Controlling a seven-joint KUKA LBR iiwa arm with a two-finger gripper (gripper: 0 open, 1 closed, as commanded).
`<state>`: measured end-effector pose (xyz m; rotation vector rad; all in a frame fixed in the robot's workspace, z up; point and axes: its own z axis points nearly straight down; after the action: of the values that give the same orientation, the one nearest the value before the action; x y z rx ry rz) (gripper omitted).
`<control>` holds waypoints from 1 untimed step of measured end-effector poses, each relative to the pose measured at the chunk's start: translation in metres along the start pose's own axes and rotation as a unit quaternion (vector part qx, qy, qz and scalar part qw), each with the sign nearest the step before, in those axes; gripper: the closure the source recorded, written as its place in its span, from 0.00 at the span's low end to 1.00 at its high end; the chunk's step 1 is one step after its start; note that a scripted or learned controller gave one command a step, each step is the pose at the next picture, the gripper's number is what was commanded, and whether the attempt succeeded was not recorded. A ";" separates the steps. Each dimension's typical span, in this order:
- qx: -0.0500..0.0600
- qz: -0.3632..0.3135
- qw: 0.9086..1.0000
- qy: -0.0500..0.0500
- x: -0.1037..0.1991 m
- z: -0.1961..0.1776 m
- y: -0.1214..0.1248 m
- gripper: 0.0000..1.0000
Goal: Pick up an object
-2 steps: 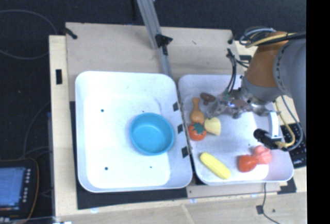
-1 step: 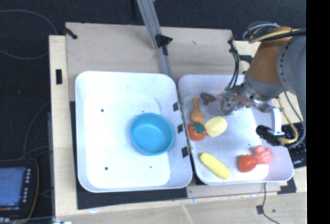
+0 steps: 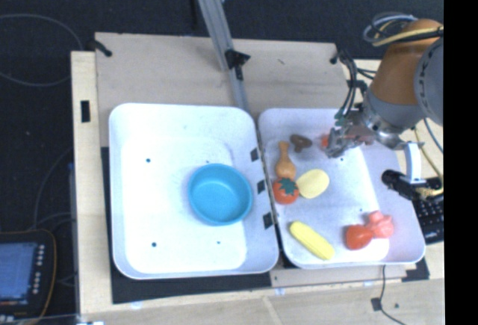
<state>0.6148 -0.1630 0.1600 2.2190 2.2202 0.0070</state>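
Note:
My gripper (image 3: pixel 337 143) hangs over the far part of the right bin (image 3: pixel 388 252), close to its back right area. Just left of it lies a small brown piece (image 3: pixel 301 142). Further left is a tan drumstick-shaped toy (image 3: pixel 284 161), with a red tomato toy (image 3: pixel 284 191) below it and a pale yellow lemon-like toy (image 3: pixel 313 183) beside that. A yellow banana-like toy (image 3: pixel 311 240) lies near the front. A red and pink toy (image 3: pixel 369 231) sits at the front right. Nothing shows between the fingers.
The left bin (image 3: pixel 134 137) holds a blue bowl (image 3: pixel 219 194) near its middle right. A grey metal pole (image 3: pixel 213 13) slants up from behind the bins. A black device (image 3: pixel 21 271) with a screen sits off the bench at the lower left.

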 end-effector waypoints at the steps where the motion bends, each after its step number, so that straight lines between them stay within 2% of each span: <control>1: -0.001 -0.003 1.000 0.000 0.001 -0.066 0.007 1.00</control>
<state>0.6214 -0.1619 0.2260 2.2111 2.2247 0.0091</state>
